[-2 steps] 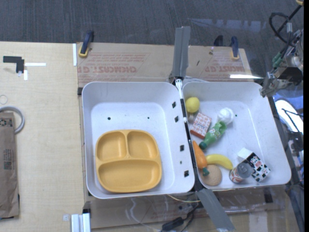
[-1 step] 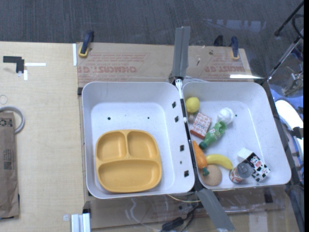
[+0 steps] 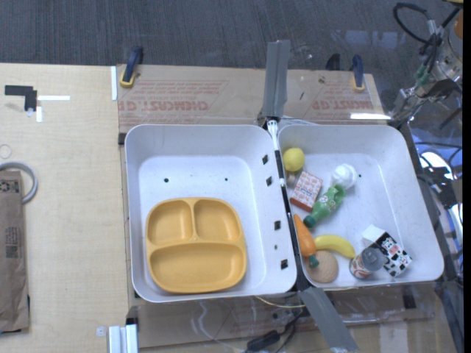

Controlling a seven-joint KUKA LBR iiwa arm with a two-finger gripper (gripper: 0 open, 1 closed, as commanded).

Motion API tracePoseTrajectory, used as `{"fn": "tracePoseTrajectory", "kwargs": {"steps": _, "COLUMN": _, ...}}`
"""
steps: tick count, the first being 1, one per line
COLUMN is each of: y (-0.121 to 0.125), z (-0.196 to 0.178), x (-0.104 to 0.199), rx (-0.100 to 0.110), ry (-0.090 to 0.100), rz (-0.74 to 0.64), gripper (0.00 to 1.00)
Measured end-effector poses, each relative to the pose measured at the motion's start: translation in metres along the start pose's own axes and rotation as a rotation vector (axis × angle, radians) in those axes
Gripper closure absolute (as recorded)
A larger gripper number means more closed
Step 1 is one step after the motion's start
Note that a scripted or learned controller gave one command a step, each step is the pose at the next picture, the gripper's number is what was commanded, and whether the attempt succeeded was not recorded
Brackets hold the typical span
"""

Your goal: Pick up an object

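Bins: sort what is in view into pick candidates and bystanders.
Pick candidates, right bin: lemon, carrot, banana, green bottle, cracker box, milk carton, can.

Bystanders: yellow divided plate in left bin, blue clamps, paper bag.

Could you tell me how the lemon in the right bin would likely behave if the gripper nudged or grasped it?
The lemon looks round and smooth, so it may well roll if pushed. It lies close to the divider wall, which could stop it and crowd a grasp there.
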State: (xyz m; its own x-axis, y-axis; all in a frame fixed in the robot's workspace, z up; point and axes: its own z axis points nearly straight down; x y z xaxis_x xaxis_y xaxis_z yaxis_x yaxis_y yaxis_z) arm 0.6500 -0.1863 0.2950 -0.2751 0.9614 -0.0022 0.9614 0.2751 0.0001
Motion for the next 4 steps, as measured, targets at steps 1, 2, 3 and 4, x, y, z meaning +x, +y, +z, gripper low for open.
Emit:
{"fn": "tracePoseTrajectory", "kwargs": {"steps": 1, "y": 0.02, "z": -0.017, "x": 0.037, "rx": 0.0, "ry": -0.001, "rz": 0.106, "gripper": 1.0}}
{"fn": "tracePoseTrajectory", "kwargs": {"steps": 2, "y": 0.005, "z": -0.022, "x": -0.008, "rx": -0.002, "ry": -0.002, "rz": -0.093, "gripper": 1.0}}
{"fn": "tracePoseTrajectory", "kwargs": {"steps": 3, "y": -0.001, "z": -0.01, "x": -0.038, "rx": -0.002, "ry": -0.002, "rz": -0.367, "gripper": 1.0}}
{"fn": "tracePoseTrajectory", "kwargs": {"steps": 4, "y": -0.006, "z": 0.088, "x": -0.035, "rx": 0.001, "ry": 0.001, "rz": -0.115, "gripper": 1.0}}
